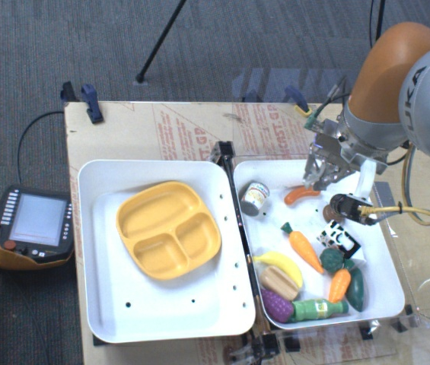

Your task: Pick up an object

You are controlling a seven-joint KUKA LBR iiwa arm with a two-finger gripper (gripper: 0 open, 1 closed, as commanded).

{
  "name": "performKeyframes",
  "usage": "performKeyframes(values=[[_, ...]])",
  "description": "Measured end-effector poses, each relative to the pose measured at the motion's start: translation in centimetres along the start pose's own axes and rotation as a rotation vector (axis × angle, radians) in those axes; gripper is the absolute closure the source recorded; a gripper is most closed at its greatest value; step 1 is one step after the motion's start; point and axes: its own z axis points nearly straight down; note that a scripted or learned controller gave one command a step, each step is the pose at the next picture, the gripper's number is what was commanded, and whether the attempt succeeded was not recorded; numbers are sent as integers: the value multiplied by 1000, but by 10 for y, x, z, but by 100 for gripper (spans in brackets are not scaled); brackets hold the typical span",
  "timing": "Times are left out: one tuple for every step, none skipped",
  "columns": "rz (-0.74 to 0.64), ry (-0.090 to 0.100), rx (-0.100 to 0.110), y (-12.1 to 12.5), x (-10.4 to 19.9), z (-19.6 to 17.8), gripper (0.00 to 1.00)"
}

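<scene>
Green bottle (317,309) lies on its side along the near wall of the right bin (386,238), pale label on it, print too small to read. Purple grapes (277,306) touch its left end, hot dog (279,281) and banana (279,265) just behind them. Small carrot (339,284) and dark green vegetable (357,288) sit to the right, broccoli-like piece (332,260) above those, larger carrot (304,250) mid-bin pointing up-left. Black and white patterned box (339,238) tilted near the right wall; its markings not legible. Small can (255,197) upright-ish at far left of that bin, label unreadable.

Gripper (321,175) is low over the far end of the right bin, tips just above an orange-red sausage-shaped piece (302,195); cannot tell how its jaws are set or whether it touches anything, and nothing visibly held.

Left bin (97,280) holds a yellow divided plate (169,230), three compartments.

Red print on the bench board (169,131) behind the bins, upside down and partly covered, not readable. Teach pendant (32,226) on the floor left of bench, screen blank grey
</scene>
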Motion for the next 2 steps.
performKeyframes(values=[[3,-7,13,-2,-3,7,0],[71,-5,14,7,-22,177,0]])
